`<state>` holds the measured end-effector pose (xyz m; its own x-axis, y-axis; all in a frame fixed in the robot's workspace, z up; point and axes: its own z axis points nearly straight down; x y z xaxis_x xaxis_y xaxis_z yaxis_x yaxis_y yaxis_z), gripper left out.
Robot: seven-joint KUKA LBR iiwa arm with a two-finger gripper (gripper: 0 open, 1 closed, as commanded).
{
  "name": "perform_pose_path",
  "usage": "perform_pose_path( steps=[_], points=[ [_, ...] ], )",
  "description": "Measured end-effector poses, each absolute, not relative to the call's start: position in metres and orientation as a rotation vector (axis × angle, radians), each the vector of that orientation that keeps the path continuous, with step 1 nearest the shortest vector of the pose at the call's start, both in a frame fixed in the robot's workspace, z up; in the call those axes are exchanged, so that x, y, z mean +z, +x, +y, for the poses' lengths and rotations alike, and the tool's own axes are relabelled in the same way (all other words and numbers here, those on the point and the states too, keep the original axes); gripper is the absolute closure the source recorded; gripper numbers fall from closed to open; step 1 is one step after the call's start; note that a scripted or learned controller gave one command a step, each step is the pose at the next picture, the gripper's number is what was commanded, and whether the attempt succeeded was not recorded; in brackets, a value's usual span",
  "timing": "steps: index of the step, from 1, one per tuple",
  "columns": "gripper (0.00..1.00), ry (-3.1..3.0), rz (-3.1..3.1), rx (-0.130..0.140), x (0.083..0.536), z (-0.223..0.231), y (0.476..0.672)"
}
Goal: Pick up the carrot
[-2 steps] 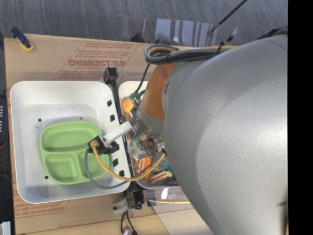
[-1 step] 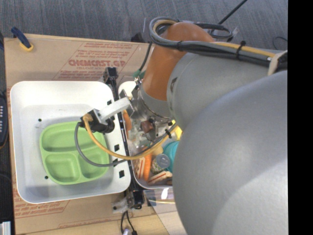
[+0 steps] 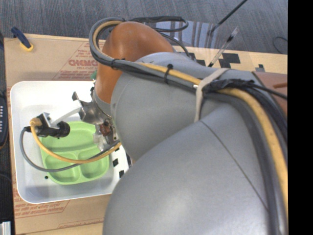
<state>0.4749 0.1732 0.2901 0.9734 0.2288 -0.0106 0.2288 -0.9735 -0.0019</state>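
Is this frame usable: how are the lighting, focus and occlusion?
Camera view: even, soft lighting, no harsh glare; the arm looms large and slightly soft in the foreground, hiding much of the bench; the green divided tray in the left white bin is reasonably sharp; faint shadows under the cables.

Looks like a robotics lab: big grey cabled arm (image 3: pixel 195 146) over a white bin (image 3: pixel 19 131) on printed cardboard sheeting (image 3: pixel 58 67), grey carpet floor (image 3: pixel 49 9) behind, checkered calibration markers (image 3: pixel 222 58)

The arm (image 3: pixel 195 146) hides the right bin entirely and covers the green tray's (image 3: pixel 73 153) right side; the claw's tips cannot be made out.
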Motion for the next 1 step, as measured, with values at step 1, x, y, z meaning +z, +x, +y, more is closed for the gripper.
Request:
perform_pose_path(
  steps=[1],
  points=[
    [1.0,-3.12,-0.343,0.022,0.257,0.096,0.4751]
  ],
)
